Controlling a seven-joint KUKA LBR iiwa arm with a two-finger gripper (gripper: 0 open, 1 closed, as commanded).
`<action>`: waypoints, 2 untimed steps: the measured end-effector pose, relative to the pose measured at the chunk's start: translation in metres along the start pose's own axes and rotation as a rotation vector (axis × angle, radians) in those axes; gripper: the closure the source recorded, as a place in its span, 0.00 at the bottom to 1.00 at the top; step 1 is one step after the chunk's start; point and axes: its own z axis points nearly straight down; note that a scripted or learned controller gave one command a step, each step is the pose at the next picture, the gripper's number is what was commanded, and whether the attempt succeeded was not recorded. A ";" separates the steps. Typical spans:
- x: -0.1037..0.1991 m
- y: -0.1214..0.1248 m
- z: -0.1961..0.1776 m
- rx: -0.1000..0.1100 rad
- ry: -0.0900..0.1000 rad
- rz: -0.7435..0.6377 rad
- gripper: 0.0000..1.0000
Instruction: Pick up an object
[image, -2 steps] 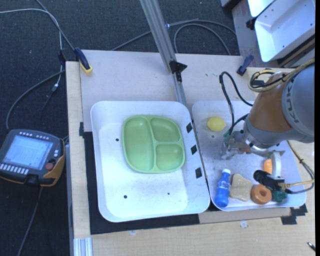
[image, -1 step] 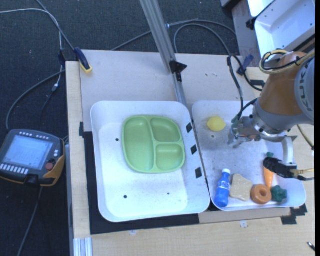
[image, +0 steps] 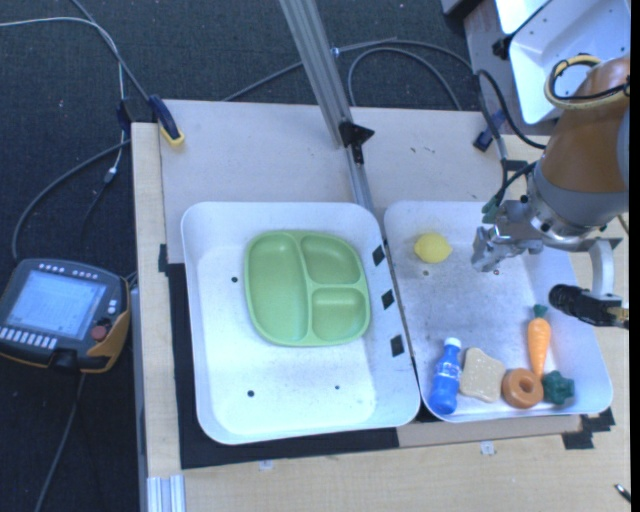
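My gripper (image: 488, 256) hangs over the back part of the right bin (image: 480, 310), on the grey arm with the orange band that comes in from the right. A yellow lemon (image: 432, 248) lies just to its left, apart from it. Along the bin's front lie a blue bottle (image: 447, 376), a slice of toast (image: 482, 375), a brown donut (image: 521, 388), a green toy vegetable (image: 558, 387) and an orange carrot (image: 539, 342). I see nothing held under the gripper.
The left bin (image: 220, 330) holds a green divided plate (image: 306, 287). A metal pole (image: 335, 90) slants over the bench between the bins. A teach pendant (image: 60, 315) lies on the floor at the left. Cables trail behind the bench.
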 end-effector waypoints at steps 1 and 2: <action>0.000 0.001 -0.015 0.005 0.001 0.000 1.00; 0.045 -0.002 -0.012 0.010 0.004 -0.003 1.00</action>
